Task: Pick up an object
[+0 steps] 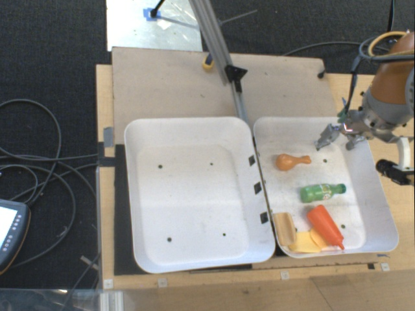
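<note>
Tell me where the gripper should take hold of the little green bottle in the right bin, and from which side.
Probably the middle of the green bottle, coming straight down from above. It lies on its side, cap toward the bin's right wall, so the fingers should close across its narrow width, not along its length. The orange carrot-like piece lies close below it in this view, so keep the fingers on the body's midsection. The gripper hangs above the bin's far end.

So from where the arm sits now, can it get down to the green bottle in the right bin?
Probably yes. The gripper hangs over the far right part of the right bin, and the green bottle lies on its side with bare floor around it, apart from the orange drumstick-shaped toy and the orange carrot.
</note>
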### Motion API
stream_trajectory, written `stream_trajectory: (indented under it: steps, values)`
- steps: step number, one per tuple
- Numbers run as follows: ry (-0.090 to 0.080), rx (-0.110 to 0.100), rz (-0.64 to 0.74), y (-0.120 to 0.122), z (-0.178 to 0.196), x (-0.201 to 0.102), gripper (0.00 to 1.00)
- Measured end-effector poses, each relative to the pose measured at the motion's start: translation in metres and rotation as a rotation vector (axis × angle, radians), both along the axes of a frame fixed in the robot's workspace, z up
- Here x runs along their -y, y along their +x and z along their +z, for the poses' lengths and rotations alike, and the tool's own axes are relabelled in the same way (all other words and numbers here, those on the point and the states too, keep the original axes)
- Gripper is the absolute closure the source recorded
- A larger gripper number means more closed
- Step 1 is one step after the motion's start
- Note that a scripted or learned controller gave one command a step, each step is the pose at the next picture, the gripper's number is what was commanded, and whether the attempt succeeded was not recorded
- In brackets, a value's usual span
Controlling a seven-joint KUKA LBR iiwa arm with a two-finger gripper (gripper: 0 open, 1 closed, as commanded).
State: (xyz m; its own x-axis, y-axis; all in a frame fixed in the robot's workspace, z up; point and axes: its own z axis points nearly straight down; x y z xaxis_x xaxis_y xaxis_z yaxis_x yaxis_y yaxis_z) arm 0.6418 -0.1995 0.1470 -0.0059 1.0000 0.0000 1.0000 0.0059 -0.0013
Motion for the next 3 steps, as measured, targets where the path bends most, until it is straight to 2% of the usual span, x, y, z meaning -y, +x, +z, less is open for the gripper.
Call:
stream_trajectory:
  steps: [1,2,3]
  values:
    - [-0.001,0.002,0.000,0.001,-0.051,0.000,0.00]
    - [-0.002,0.007,0.003,0.002,-0.037,0.000,1.00]
    - [-0.003,0.010,-0.003,0.004,0.021,0.011,1.00]
